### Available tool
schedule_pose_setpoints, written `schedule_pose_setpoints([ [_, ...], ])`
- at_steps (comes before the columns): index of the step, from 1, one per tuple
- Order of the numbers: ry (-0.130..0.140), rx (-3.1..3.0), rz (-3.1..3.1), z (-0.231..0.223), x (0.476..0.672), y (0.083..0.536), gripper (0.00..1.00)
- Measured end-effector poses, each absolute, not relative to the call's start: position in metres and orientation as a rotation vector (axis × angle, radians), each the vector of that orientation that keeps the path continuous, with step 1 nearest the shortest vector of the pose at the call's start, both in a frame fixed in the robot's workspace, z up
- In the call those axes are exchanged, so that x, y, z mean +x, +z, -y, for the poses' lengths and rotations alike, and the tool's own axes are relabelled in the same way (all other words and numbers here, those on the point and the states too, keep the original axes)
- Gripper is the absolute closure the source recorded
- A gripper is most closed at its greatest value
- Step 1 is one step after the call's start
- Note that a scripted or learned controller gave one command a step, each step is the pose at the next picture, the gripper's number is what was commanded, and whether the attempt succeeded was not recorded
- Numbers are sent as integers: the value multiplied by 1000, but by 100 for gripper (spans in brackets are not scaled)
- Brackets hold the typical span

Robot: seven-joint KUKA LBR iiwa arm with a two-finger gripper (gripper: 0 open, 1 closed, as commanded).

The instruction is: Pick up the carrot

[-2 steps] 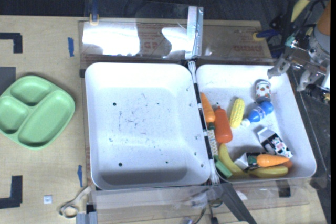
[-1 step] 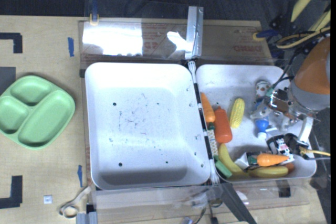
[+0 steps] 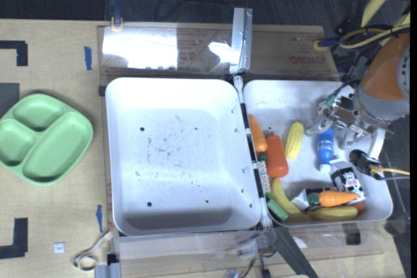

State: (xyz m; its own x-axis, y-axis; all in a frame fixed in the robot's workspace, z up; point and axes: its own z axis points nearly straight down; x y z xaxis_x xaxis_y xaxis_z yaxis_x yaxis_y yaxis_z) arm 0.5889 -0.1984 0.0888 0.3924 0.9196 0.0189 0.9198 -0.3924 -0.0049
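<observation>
Covering the pale wooden counter [image 3: 58, 42] are two white bins and a green divided plate [image 3: 43, 137]; dark floor lies beyond. Left bin [image 3: 176, 153] is bare. Right bin [image 3: 384, 202] holds corn [image 3: 294, 140], a banana [image 3: 285, 196], a blue bottle [image 3: 325, 146]; the carrot [image 3: 339, 198] lies near its front edge. Whether the claw [image 3: 342, 117] is clenched, I cannot tell.

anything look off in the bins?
Nothing spilled or broken. The toys are crowded into the right bin: carrot near its front right corner, on a banana. The claw hovers over the back right, away from it.
</observation>
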Motion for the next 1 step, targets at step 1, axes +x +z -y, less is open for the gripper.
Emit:
schedule_pose_setpoints([
  [1, -15, -2619, 1729, 202, 589, 98, 100],
])
